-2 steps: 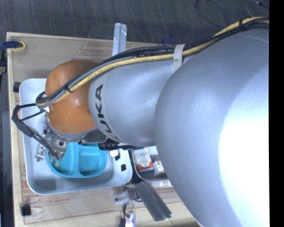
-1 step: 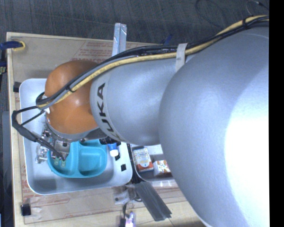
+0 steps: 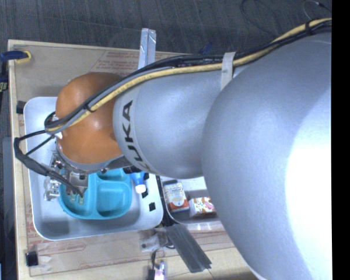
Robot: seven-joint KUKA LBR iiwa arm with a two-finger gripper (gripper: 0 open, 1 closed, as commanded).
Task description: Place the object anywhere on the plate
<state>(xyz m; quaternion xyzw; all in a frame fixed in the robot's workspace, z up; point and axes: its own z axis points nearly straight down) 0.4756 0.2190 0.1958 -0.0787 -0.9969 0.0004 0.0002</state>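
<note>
A light blue plate with a raised rim lies in the left white bin, near its front. My gripper hangs over the plate's left edge, beneath the orange band of the wrist. The wrist and cables hide the fingers. Whether anything is held cannot be made out.
The grey arm covers most of both bins. In the right bin lie small packaged items, one with an orange label and one red and yellow. A small blue and white object sits beside the plate's right edge.
</note>
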